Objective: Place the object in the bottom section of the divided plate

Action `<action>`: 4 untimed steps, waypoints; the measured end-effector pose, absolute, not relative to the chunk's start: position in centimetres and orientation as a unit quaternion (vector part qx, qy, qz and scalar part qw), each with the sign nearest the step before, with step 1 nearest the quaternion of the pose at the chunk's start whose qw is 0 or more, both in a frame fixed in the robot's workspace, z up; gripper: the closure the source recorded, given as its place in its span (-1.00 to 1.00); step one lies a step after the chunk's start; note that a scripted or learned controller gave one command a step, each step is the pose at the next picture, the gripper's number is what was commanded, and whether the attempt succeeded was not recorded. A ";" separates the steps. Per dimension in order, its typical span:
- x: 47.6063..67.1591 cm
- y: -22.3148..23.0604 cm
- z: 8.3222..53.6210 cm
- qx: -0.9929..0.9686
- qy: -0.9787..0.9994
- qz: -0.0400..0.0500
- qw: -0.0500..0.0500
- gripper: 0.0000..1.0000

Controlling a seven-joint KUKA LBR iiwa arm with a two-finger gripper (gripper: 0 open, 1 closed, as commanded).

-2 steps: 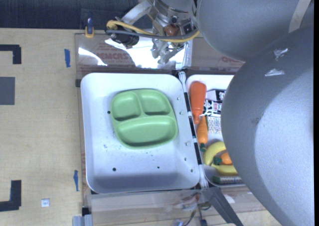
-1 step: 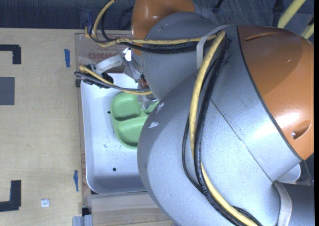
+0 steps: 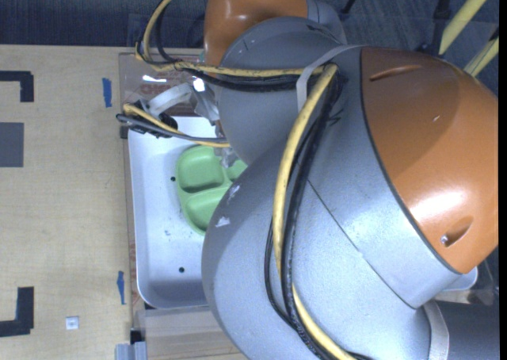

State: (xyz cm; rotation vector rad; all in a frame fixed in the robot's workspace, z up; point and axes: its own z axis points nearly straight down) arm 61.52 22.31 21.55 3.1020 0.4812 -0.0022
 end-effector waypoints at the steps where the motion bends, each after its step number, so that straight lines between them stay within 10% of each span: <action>1: 65.9 22.5 25.1 0.983 0.181 0.000 0.001 1.00; 2: 64.9 22.4 24.2 0.988 0.152 -0.002 0.000 1.00; 3: 65.5 21.6 39.7 0.995 0.099 0.000 0.002 1.00; 4: 65.9 22.5 24.3 0.995 0.099 -0.002 0.002 1.00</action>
